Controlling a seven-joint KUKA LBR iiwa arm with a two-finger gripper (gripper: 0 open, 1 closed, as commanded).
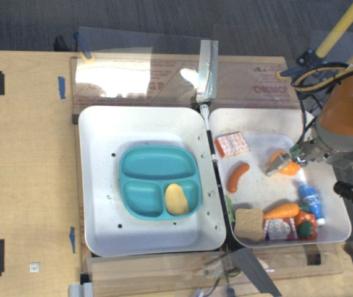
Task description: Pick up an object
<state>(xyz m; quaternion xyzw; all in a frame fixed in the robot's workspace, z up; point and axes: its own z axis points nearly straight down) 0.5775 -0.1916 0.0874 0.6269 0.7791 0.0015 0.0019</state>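
Overall, two white bins [102, 184], one teal tray [157, 166], one potato [176, 199]

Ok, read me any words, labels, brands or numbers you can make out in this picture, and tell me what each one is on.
None can be read.
Clear panel behind the bins: reddish print, washed out by glare.
Small red and white box in the right bin: pattern or print, too small.
Blue bottle: label blurred.
Red and white packet at the bin's front: print too blurred.
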